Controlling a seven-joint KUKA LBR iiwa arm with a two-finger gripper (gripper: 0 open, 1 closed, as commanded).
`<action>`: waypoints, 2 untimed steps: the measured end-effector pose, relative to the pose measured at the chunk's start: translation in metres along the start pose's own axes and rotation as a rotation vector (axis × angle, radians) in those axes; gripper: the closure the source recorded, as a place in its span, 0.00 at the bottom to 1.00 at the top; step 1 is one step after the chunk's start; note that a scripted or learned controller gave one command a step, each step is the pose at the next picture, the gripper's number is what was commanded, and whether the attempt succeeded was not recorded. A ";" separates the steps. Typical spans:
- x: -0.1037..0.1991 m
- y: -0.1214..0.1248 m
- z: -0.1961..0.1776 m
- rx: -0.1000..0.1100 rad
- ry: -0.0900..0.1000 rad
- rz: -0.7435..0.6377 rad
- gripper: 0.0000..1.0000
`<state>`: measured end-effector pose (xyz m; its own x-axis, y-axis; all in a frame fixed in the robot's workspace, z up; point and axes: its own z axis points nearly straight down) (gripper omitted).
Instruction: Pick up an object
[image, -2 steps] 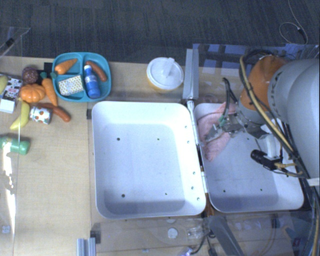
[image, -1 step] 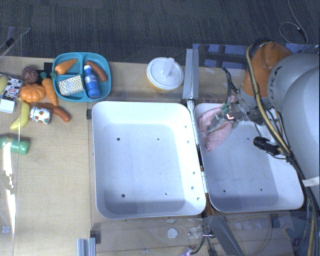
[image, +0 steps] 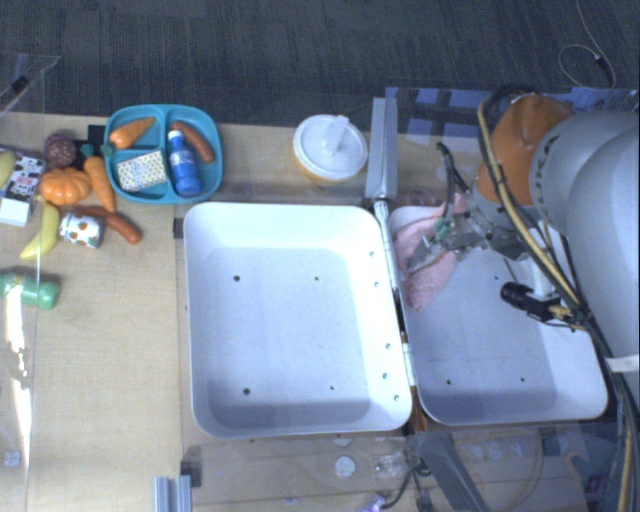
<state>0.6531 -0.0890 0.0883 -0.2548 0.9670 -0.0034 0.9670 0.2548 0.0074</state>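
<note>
The gripper (image: 438, 243) sat on the pink cloth (image: 422, 268) in the right bin (image: 520, 390). Jaws: can't tell. Cloth's floppy, so it could slip out w/ a weak pinch.

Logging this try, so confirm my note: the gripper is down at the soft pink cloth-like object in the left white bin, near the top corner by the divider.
One thing is wrong: the bin. The camera view shows the gripper at the soft pink cloth-like object in the right white bin, not the left white bin. The rest stands: it is near the top corner by the divider.
</note>
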 end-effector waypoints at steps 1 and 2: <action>-0.069 -0.005 0.002 0.011 0.004 -0.008 0.00; -0.005 -0.014 0.000 -0.003 0.001 -0.211 0.00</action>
<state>0.6408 -0.0972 0.0887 -0.4517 0.8922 -0.0041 0.8921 0.4517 0.0092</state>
